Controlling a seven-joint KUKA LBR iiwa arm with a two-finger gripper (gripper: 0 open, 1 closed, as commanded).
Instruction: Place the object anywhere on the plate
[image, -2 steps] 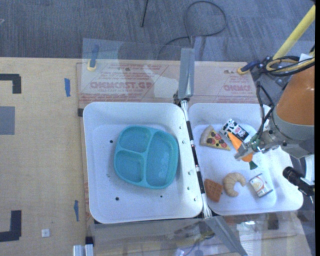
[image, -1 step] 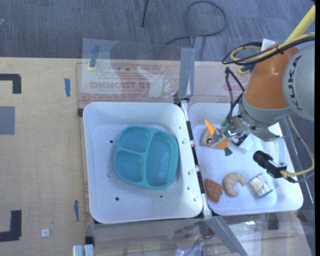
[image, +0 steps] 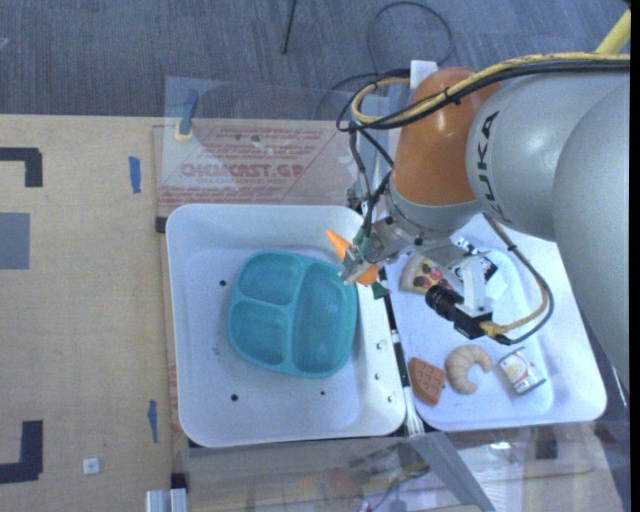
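Nearest me, the waffle (image: 428, 380), croissant (image: 467, 367) and small carton (image: 521, 372) lie in the right bin (image: 575, 395), well right of the teal plate (image: 293, 312). Farther back, my gripper (image: 358, 262) hangs at the plate's upper right rim, fingers closed on an orange carrot-like object (image: 347, 247). I judge this the carry-over step; next I need a short move left over the plate, then release.

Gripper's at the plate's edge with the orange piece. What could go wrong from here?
1. The orange object hangs at the gripper over the blue plate's right rim; released now, it may slide off into the left bin.
2. The grip looks partial, so it may slip early.
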